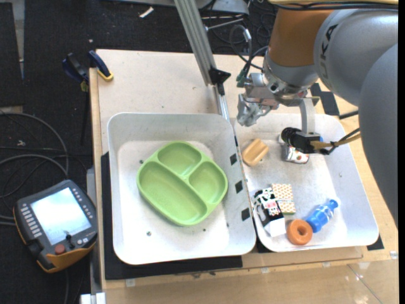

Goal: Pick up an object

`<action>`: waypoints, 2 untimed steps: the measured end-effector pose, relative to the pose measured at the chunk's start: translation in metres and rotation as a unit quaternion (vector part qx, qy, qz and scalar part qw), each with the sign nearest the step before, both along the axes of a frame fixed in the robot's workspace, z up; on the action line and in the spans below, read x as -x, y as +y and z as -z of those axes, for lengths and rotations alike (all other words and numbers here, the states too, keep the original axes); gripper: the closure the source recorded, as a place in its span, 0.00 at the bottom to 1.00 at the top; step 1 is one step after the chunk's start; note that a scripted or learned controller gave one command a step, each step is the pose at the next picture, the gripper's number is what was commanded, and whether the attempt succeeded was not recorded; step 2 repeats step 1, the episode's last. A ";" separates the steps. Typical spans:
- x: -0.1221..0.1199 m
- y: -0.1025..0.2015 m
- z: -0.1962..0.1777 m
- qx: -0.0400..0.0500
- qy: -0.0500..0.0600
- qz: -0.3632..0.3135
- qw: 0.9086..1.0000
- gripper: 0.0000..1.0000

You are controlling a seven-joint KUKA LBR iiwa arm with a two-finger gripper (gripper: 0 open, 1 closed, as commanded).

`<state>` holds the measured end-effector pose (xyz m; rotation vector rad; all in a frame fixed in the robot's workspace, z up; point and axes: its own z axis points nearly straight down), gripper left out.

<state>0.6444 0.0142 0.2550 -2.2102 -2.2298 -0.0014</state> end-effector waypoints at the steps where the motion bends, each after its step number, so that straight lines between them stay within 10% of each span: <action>1: -0.002 0.051 0.009 0.000 0.000 0.000 1.000 1.00; 2: -0.002 0.051 0.009 0.000 0.000 0.000 1.000 1.00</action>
